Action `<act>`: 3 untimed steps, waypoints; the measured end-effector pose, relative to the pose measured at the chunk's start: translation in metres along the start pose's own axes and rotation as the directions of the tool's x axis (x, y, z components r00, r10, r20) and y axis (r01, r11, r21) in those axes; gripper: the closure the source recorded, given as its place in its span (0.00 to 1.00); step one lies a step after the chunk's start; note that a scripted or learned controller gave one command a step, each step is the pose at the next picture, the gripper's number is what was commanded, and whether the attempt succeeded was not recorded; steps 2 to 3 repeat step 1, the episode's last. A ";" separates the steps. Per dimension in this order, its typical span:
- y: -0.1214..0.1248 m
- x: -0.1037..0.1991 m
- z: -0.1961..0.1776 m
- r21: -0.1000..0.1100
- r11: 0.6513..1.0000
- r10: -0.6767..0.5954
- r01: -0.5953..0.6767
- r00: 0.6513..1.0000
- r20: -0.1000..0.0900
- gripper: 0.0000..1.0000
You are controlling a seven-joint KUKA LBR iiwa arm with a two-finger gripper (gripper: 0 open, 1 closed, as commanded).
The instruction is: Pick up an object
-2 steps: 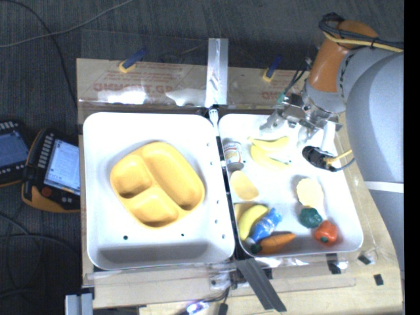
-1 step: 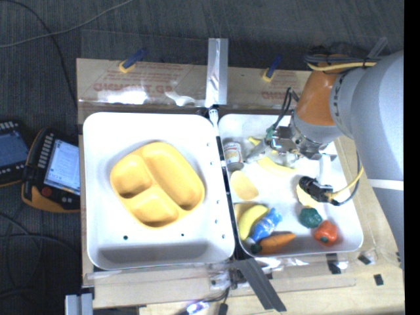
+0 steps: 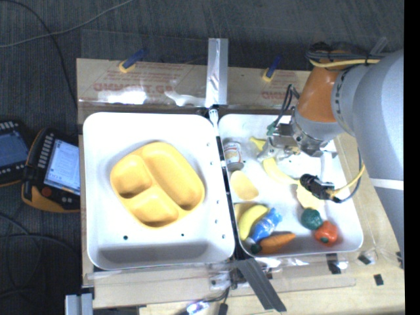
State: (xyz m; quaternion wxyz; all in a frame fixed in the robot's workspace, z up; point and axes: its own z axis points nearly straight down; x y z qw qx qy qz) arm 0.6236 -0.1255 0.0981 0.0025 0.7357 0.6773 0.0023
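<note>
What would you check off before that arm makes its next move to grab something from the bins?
1. Things to pick lie in the right bin: ok, carrot, banana, small bottle among them.
2. Tool is over the right bin's far end: ok.
3. Tool holds something: cannot tell.
4. A thing sits directly under the tool: cannot tell, the wrist hides it.
5. Left bin has room: not ok, a yellow tray fills much of it.

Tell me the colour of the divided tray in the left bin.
Yellow. The divided tray shows plainly in the camera view, lying in the left bin.
</note>
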 end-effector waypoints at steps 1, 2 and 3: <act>-0.008 0.088 -0.084 0.013 0.999 -0.032 0.032 1.000 0.000 1.00; -0.008 0.088 -0.084 0.013 0.999 -0.032 0.032 1.000 0.000 1.00; -0.008 0.088 -0.084 0.013 0.999 -0.032 0.032 1.000 0.000 1.00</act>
